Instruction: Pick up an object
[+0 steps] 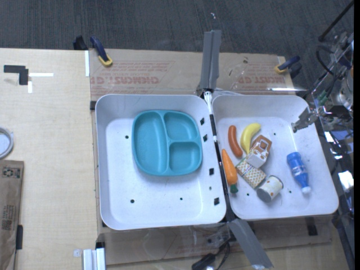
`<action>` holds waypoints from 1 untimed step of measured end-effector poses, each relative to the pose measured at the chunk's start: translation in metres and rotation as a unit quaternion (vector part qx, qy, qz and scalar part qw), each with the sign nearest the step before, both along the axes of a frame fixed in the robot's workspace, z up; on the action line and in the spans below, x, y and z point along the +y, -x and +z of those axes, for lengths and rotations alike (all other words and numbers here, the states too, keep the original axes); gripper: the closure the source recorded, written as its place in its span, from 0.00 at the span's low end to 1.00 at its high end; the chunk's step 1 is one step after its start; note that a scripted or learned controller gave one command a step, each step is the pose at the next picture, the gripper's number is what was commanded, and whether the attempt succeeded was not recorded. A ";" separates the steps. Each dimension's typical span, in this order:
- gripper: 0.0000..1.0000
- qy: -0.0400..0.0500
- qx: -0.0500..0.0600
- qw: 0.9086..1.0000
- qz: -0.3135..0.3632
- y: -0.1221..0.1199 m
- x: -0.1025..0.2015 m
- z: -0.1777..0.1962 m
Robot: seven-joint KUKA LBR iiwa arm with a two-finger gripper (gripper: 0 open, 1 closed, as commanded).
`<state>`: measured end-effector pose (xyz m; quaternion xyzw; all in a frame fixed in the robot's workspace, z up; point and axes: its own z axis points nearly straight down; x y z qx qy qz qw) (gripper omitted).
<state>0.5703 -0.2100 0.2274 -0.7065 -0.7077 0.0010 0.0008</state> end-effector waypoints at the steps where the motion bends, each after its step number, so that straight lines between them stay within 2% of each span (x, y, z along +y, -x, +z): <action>1: 0.00 0.000 -0.001 0.996 0.089 0.051 0.015 -0.136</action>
